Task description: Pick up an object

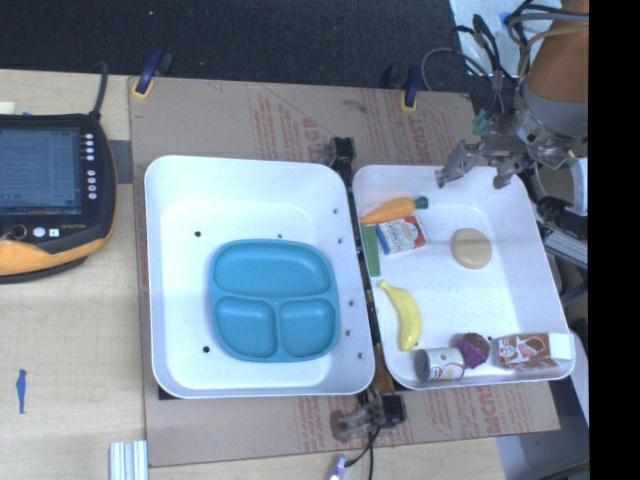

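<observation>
Objects for picking lie in the right bin, and we count seven of them. At its upper left a carrot lies tilted, with a small carton just below it and a green strip along the left wall. A round beige ball sits apart, toward the bin's middle right. A banana lies lower left, and along the bottom wall we see a small can on its side, a dark purple item touching it, and a flat packet next to that.

We see the pincer hovering over the upper edge of the right bin, its two fingers spread apart and nothing between them. It sits well apart from the ball and from the carrot.

We find the left bin holding a blue divided plate. Both bins rest on a brown board over the surface, and a tablet-like pendant lies at far left.
</observation>
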Tool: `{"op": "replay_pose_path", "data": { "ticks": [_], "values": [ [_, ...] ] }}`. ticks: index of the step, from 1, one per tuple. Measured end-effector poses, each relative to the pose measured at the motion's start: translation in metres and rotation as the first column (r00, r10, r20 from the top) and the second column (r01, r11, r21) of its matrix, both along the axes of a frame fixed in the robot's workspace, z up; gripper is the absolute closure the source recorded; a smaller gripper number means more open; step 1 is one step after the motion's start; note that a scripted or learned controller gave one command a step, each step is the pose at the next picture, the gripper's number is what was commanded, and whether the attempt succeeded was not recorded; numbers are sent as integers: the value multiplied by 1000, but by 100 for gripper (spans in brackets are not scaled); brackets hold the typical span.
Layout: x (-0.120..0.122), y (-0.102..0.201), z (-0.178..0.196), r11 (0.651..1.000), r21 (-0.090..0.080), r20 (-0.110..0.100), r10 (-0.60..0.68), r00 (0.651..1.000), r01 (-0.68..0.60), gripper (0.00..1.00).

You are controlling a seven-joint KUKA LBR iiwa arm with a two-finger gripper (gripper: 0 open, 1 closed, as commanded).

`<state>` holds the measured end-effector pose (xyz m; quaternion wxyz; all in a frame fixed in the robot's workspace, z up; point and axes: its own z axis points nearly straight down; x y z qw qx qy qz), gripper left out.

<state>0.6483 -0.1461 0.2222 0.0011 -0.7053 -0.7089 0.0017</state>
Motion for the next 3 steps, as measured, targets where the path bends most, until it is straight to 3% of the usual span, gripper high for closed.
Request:
{"op": "replay_pose_path", "data": {
  "ticks": [1, 2, 3],
  "values": [
    [-97, 2, -81, 1000, 0, -1, 0, 1000, 0, 0],
    [-41, -66, -131, 1000, 1, 1, -4, 1000, 4, 0],
    [-40, -67, -119, 1000, 0, 2, -3, 1000, 3, 100]
  ]
}}
